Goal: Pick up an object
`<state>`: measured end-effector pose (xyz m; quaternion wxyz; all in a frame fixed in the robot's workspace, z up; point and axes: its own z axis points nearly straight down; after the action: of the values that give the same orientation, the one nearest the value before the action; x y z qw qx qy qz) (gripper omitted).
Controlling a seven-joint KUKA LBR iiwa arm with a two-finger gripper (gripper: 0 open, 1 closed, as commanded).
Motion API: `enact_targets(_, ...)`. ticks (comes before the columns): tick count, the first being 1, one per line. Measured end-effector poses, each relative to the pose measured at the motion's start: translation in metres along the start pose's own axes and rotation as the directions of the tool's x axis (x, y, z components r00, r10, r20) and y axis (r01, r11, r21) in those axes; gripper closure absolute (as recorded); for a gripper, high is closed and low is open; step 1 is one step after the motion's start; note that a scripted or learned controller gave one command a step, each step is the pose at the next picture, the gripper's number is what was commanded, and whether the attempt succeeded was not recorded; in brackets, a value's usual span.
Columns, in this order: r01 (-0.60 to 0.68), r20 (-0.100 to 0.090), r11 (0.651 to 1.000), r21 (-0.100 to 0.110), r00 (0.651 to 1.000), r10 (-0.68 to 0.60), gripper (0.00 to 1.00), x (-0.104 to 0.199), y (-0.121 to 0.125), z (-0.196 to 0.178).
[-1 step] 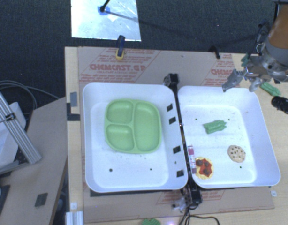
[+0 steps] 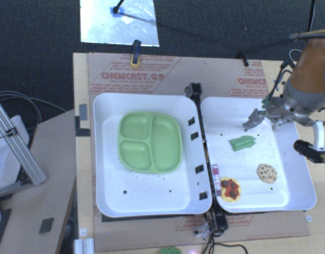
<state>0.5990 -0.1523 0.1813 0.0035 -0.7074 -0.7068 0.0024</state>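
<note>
In the right bin [image 2: 295, 194] lie a green pickle-shaped toy [image 2: 242, 142], a round cookie [image 2: 267, 173] and a small pizza slice [image 2: 229, 189] near the front left corner. My gripper [image 2: 267, 122] hangs over the back part of this bin, just behind and to the right of the green toy. Its two grey fingers [image 2: 254, 119] stand apart, open, with nothing between them. The arm's orange band [image 2: 310, 62] rises at the right edge.
The left bin [image 2: 107, 194] holds a green divided plate [image 2: 151, 143]. A black divider with clips [image 2: 198, 136] runs between the bins. A black part [image 2: 309, 151] of the arm reaches over the right bin's right rim.
</note>
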Motion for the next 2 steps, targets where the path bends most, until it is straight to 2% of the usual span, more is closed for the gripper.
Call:
enact_targets(1, 0.002, 0.002, 1.0, -0.007, 1.0, -0.002, 0.0, -0.007, 0.007, 0.054)
enact_targets(2, 0.004, 0.0, 1.0, -0.006, 1.0, -0.004, 0.0, 0.008, 0.0, 0.099)
